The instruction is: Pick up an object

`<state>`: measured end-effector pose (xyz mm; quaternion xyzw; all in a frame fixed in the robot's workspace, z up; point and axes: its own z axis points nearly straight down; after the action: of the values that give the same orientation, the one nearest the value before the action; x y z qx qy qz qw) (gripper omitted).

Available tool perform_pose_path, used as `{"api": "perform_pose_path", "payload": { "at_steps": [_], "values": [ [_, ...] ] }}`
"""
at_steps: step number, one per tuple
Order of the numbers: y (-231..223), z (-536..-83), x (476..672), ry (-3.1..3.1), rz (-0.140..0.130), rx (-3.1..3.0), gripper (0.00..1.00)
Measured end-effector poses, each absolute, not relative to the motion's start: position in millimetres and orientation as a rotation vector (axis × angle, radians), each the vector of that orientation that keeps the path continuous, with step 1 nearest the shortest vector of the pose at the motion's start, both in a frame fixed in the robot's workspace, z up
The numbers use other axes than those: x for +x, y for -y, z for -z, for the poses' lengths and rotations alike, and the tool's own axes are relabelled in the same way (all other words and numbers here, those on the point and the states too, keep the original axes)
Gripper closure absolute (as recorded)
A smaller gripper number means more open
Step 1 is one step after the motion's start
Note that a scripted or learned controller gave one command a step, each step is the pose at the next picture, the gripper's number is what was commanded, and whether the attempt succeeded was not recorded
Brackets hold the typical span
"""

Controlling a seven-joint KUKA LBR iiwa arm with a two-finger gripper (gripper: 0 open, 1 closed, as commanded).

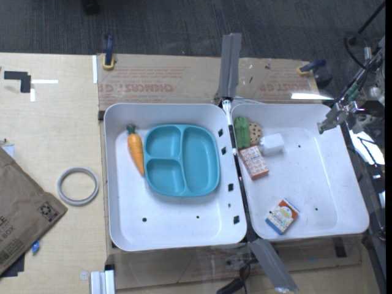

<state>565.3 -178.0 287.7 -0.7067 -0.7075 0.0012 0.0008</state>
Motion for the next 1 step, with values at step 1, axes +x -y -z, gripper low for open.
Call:
{"api": "perform_pose_path", "payload": {
  "at_steps": [1],
  "values": [
    [131.4,-169.5,505.2,2.385,-0.002,-2.042,0.0]
  ]
}}
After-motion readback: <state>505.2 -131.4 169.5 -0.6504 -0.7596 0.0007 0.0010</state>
